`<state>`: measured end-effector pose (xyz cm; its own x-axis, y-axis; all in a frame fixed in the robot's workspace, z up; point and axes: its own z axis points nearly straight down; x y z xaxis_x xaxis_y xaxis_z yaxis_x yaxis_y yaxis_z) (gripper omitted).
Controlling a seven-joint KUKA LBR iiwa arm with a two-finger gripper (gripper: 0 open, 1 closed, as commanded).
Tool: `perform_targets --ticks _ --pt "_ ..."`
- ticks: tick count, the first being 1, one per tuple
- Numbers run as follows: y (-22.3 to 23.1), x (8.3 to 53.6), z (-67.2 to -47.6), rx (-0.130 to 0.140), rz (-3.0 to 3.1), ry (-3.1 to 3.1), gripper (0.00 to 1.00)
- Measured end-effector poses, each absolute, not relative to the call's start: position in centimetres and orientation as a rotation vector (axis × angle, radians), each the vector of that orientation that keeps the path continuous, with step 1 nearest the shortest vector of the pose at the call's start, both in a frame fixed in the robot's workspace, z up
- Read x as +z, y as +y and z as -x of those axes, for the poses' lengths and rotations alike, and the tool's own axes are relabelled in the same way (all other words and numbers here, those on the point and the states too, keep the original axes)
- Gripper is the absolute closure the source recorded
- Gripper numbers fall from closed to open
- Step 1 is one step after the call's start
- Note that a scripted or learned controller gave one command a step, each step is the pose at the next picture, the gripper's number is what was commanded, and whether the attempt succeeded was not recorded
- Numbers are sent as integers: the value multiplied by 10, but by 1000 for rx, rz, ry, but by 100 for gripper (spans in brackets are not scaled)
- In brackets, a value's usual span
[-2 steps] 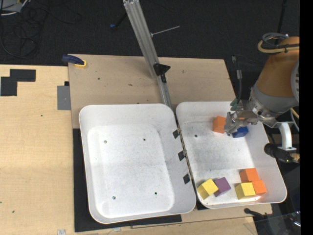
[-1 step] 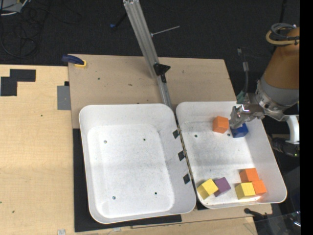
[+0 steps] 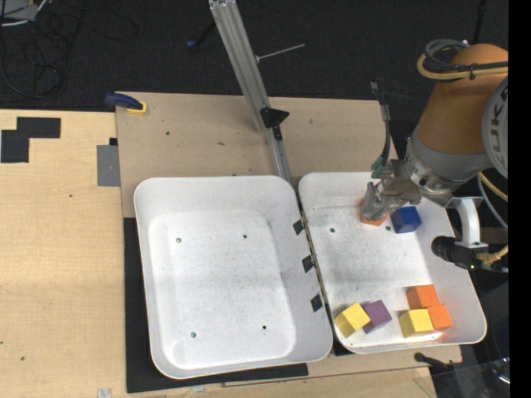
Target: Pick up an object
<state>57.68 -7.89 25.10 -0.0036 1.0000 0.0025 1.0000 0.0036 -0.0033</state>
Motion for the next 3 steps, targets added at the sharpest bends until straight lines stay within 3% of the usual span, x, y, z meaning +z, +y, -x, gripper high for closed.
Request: perform_targets --ticks 3 --pt "71 235 -576 4 2214 -2222 100"
